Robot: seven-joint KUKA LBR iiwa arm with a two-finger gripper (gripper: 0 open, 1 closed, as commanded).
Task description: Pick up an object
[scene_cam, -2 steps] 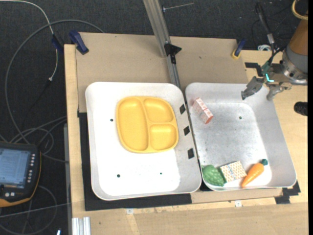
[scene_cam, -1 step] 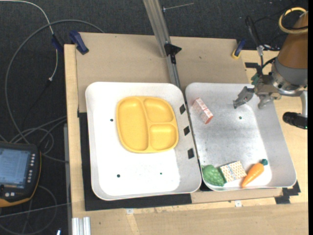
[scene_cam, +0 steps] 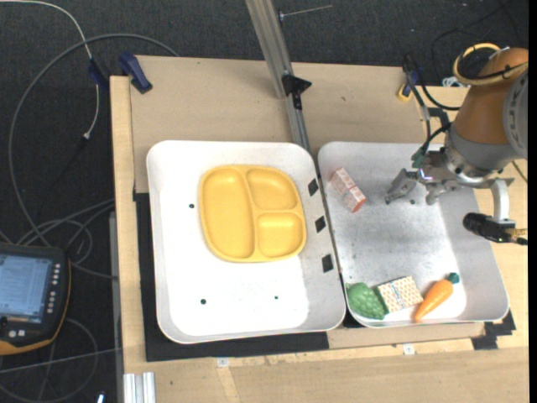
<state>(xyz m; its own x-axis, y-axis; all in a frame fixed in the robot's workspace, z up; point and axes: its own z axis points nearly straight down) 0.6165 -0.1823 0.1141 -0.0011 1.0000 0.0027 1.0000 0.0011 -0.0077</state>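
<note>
We see the gripper (scene_cam: 417, 189) over the right bin (scene_cam: 403, 250), jaws spread wide, gripping nothing. The right bin contains four objects: one pink block (scene_cam: 347, 189), one green item (scene_cam: 366, 300), one patterned packet (scene_cam: 398, 294), one carrot (scene_cam: 434, 298). The left bin (scene_cam: 168, 250) contains one yellow tray (scene_cam: 251, 212).
</note>
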